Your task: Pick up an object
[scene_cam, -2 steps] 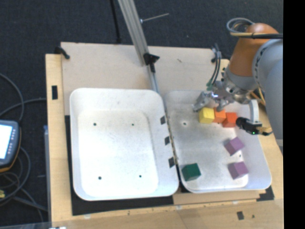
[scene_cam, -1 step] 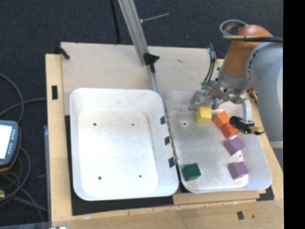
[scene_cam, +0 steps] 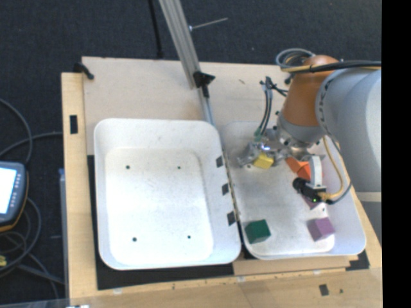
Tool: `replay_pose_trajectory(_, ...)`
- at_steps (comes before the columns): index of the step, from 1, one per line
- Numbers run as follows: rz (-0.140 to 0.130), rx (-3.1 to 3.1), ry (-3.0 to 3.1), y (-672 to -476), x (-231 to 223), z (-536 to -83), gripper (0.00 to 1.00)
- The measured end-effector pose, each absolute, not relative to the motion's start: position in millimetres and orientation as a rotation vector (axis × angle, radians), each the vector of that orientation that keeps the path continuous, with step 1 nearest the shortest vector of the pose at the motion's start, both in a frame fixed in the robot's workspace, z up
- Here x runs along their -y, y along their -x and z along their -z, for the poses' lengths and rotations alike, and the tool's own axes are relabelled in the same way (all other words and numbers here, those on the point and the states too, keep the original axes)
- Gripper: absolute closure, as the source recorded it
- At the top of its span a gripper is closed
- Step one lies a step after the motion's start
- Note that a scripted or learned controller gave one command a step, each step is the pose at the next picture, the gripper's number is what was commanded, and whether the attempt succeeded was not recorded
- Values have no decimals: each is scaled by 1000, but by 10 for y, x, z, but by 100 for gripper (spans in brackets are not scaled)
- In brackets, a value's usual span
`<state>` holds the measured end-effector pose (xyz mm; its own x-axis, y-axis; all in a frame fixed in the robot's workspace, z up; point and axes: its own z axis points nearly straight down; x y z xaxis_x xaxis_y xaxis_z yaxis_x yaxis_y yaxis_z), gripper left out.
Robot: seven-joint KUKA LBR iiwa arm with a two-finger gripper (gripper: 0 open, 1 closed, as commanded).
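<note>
Overhead, the grey two-finger gripper (scene_cam: 260, 157) is clasping a small yellow block (scene_cam: 262, 162) between its fingers, near the right white plastic bin's (scene_cam: 350, 246) far left edge. One green cube (scene_cam: 257, 230) and one purple cube (scene_cam: 320, 228) are lying near its front rim.

The arm (scene_cam: 350, 127) is bulky pale grey, with a rounded orange band (scene_cam: 302, 104) at nine o'clock and thin dark cables (scene_cam: 266, 108) beside it.
</note>
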<state>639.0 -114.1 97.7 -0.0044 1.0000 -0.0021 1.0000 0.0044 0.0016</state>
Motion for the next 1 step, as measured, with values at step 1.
replay_pose_trajectory(1,-4,-2218,-2218,-6400,1168,-1085,100)
